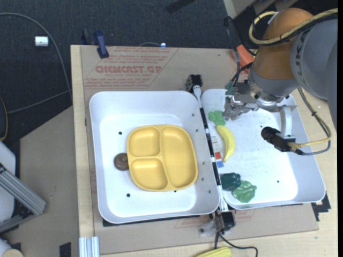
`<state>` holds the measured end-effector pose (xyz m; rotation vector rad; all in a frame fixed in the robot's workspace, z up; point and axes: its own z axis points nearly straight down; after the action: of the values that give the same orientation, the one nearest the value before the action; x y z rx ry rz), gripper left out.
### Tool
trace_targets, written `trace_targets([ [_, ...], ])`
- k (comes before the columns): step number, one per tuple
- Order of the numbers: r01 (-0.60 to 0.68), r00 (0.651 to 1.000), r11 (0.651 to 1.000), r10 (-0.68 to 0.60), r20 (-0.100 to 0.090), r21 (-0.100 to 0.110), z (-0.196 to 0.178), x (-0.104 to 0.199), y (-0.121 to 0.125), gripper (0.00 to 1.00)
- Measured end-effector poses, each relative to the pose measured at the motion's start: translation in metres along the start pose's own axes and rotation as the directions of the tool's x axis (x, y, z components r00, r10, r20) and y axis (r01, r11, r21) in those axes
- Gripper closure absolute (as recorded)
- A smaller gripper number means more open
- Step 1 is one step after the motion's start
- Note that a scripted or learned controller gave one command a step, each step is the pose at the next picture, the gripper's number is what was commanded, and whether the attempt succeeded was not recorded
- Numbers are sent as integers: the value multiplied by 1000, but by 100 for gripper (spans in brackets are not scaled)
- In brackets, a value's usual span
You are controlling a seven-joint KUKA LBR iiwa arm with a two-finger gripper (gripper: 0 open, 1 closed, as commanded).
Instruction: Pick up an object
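The end effector hangs over the right bin, just above the banana; its grip cannot be told.

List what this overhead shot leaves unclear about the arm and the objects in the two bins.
- End effector: the wrist above hides its tips, so its state is unreadable.
- Pale green item: partly under the end effector; shape and contact unclear.
- Brown disc: tucked against the yellow tray; too small to identify.
- Dark green object: overlapped by the lighter green piece beside the banana; outlines merge.
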<state>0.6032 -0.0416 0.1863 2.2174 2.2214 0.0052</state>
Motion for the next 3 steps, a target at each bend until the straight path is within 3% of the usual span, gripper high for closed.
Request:
trace_targets([
  [1, -1, 1000, 1000, 1, 0, 4, 2, -1, -1, 0],
  [2, -3, 1000, 1000, 3, 1, 6, 102, -59, -4, 0],
  [3, -3, 1000, 1000, 3, -1, 7, 102, -53, -21, 0],
])
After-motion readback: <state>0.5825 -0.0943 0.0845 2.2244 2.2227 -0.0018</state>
